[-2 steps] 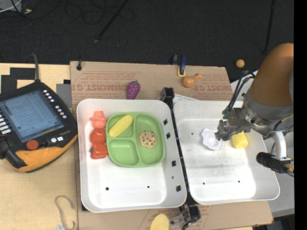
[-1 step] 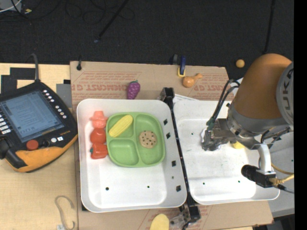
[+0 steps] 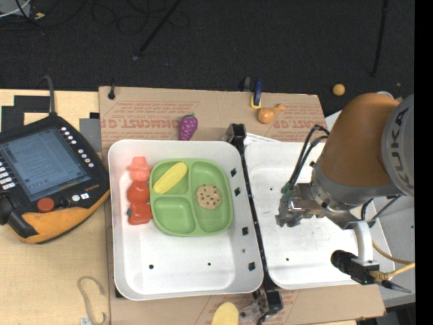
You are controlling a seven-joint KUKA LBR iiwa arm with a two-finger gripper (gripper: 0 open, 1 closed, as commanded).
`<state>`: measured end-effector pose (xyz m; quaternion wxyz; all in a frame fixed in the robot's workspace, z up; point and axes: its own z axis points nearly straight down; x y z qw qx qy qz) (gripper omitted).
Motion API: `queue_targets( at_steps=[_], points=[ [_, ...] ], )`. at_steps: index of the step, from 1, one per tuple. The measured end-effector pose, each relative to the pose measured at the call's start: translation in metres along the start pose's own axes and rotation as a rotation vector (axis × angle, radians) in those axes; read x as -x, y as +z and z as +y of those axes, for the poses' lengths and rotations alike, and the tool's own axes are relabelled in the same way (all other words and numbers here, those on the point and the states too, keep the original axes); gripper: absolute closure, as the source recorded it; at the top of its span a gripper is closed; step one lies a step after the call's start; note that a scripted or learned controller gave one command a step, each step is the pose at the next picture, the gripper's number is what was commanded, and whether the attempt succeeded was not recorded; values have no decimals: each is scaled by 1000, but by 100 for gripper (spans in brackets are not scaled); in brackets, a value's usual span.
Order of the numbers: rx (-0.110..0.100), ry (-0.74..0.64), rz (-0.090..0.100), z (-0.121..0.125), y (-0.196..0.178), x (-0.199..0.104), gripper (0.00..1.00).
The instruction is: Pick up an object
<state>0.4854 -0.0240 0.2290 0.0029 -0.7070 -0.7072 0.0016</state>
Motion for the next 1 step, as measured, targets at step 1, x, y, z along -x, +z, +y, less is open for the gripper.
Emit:
queue_targets(
  at_steps=[1],
  points=[
    [1, 1, -1, 9, 12, -7, 100]
  ],
)
